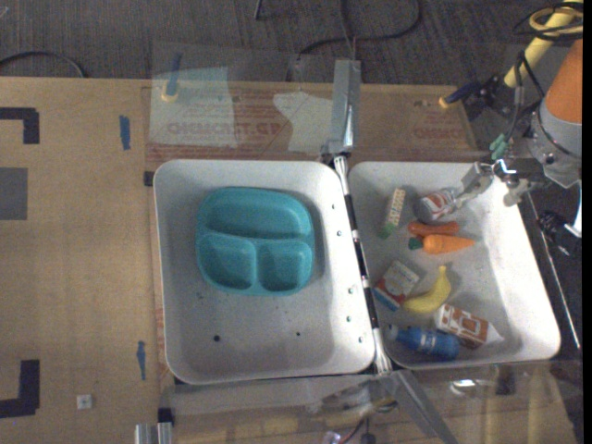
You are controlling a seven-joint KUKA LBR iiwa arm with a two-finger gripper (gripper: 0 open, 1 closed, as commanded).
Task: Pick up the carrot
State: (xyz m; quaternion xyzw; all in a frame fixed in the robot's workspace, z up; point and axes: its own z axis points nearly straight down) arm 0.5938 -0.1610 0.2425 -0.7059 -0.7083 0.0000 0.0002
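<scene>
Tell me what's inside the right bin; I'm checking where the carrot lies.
The right bin holds the carrot, a banana, a blue bottle, a can and small cartons. The gripper hangs near the can. Anything beneath them is hidden.

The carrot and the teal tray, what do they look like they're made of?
The carrot looks like molded plastic toy food: even orange colour, smooth skin, a small green stub at its left end. The teal tray also looks like plastic, matte, with soft rounded compartment walls and no sharp glare. Neither can be confirmed from this view alone.
</scene>
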